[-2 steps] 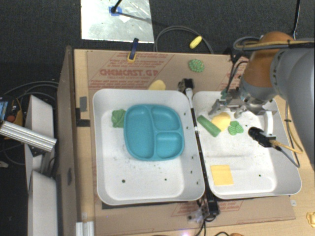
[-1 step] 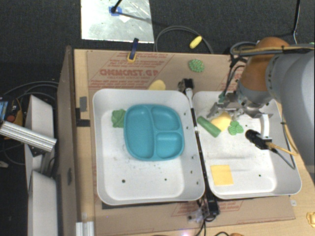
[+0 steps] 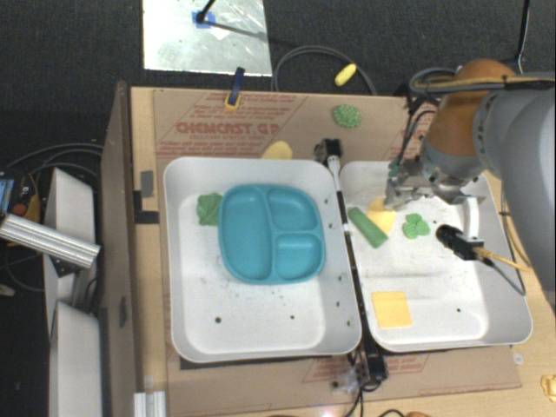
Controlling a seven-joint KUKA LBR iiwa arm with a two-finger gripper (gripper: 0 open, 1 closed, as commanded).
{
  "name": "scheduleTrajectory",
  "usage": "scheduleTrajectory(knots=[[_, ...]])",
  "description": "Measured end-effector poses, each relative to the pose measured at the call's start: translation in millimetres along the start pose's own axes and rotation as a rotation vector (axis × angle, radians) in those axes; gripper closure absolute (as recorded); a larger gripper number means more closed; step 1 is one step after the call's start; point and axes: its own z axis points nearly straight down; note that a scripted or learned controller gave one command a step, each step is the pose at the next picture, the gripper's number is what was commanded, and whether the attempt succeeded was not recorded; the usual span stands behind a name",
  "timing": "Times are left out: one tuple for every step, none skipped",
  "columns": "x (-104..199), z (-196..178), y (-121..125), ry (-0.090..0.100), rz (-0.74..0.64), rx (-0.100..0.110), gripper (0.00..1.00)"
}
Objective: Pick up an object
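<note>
Jaws directly above yellow piece point(image 3: 378, 205)

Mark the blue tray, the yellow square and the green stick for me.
blue tray point(image 3: 271, 234): camera view, the divider between its compartments.
yellow square point(image 3: 392, 308): camera view, middle of its top face.
green stick point(image 3: 367, 228): camera view, midway along its length.

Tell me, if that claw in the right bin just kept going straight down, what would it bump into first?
Probably the small yellow piece right beneath the gripper, next to the green block. Depth is hard to judge from this slant, so it could miss and meet the right bin floor.
</note>
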Motion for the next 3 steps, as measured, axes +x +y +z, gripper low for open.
scheduleTrajectory(knots=[[-0.1,0.4,-0.1,-0.001,0.000,0.000,0.00],[9.5,17.8,-13.4,0.001,0.003,0.004,0.00],[-20.1,17.4,-30.4,0.000,0.009,0.005,0.00]])
